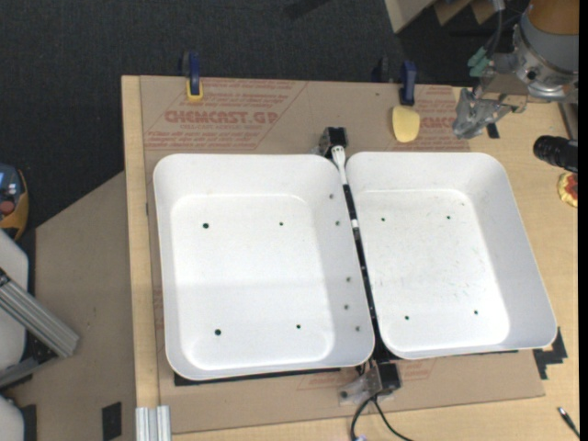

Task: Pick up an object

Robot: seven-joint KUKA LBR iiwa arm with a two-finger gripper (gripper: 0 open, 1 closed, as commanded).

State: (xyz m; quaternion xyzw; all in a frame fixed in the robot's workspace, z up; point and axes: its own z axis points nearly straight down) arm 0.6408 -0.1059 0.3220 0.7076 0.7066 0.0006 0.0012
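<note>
A small pale yellow object (405, 123) lies on the cardboard sheet just behind the gap between the two bins, under a blue clamp. My gripper (471, 120) hangs at the back right, over the cardboard behind the right bin's (514, 246) far rim. It is about a hand's width to the right of the yellow object and not touching it. I see nothing held in the gripper.
The left bin (175, 246) and right bin sit side by side on a cardboard sheet (276, 108) clamped by two blue clamps (192, 67). A black-and-white strip (347, 200) runs between the bins. A reddish item (570, 187) lies at the right edge.
</note>
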